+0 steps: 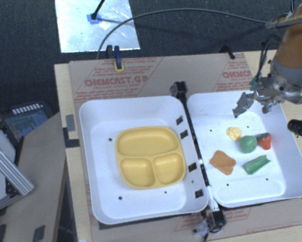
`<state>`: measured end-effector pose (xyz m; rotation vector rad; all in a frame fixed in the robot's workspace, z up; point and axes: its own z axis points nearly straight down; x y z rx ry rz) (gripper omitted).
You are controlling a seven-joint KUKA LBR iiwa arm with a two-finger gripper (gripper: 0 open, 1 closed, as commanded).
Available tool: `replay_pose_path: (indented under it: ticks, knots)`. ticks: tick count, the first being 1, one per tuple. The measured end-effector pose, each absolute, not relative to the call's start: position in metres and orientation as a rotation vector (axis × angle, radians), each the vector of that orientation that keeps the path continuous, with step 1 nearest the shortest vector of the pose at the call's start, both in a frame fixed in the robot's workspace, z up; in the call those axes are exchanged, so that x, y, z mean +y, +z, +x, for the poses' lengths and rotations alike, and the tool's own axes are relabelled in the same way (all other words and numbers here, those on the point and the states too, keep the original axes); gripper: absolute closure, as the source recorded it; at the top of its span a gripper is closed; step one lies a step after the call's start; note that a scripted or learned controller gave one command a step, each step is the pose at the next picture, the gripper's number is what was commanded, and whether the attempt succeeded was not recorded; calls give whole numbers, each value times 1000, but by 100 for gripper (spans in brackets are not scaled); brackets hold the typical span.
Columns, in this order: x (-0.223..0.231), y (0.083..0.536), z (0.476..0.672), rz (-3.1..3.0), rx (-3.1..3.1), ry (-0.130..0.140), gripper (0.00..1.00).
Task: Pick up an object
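The right bin (286, 184) holds several small toy foods: a pale yellow piece (234, 132), a round green one (248, 143) touching a red-orange one (265, 141), an orange-brown flat piece (223, 162) and a long green piece (256, 163). My gripper (255, 104) hangs over the far part of this bin, above and behind the yellow piece. Its two dark fingers (242, 105) are spread apart with nothing between them.
The left bin (98, 150) carries a yellow divided tray (148, 156) with three compartments. A black hinge strip (190, 140) runs between the bins. Cables cross the dark floor behind the bench, and a grey control box sits at the left.
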<state>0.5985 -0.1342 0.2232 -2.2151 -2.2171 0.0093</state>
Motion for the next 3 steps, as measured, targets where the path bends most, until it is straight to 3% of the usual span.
replay_pose_path:
  ticks: [1, 3]
  knots:
    - [-134, 229, 601, -2219, -2226, -1, 0]
    - [-138, 144, 601, -2219, -2222, 1, 0]
